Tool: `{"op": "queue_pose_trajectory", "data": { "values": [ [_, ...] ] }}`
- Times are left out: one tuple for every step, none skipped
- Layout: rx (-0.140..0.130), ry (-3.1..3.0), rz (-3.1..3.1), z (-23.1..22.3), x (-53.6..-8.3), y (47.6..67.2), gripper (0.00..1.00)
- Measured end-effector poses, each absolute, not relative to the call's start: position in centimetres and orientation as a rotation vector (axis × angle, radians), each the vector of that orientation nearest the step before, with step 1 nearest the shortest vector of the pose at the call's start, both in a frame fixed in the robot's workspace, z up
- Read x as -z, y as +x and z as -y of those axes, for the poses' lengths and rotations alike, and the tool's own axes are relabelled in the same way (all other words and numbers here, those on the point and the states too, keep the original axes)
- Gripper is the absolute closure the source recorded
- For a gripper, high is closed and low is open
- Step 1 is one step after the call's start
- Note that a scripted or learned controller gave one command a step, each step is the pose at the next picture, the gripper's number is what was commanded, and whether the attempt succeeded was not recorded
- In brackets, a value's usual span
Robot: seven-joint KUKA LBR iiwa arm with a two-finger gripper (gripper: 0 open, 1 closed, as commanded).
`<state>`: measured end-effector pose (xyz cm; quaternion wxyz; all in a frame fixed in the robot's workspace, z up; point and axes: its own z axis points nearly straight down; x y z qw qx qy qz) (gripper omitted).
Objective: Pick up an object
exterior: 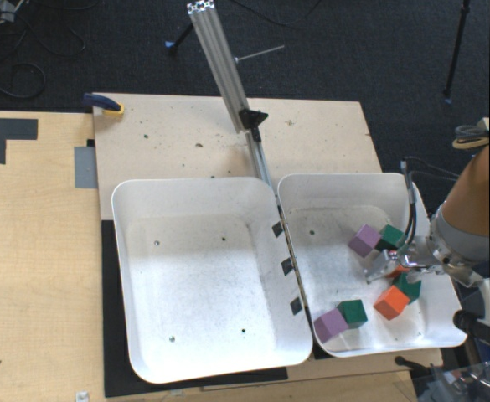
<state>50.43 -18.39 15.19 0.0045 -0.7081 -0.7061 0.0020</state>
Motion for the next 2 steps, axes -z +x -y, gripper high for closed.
{"op": "queue_pose_trajectory", "data": {
  "values": [
    [0.012,-2.235,2.227,17.74,-12.08,50.76,0.0],
    [0.012,-2.245,2.217,17.81,-12.94,50.75,1.0]
  ]
}}
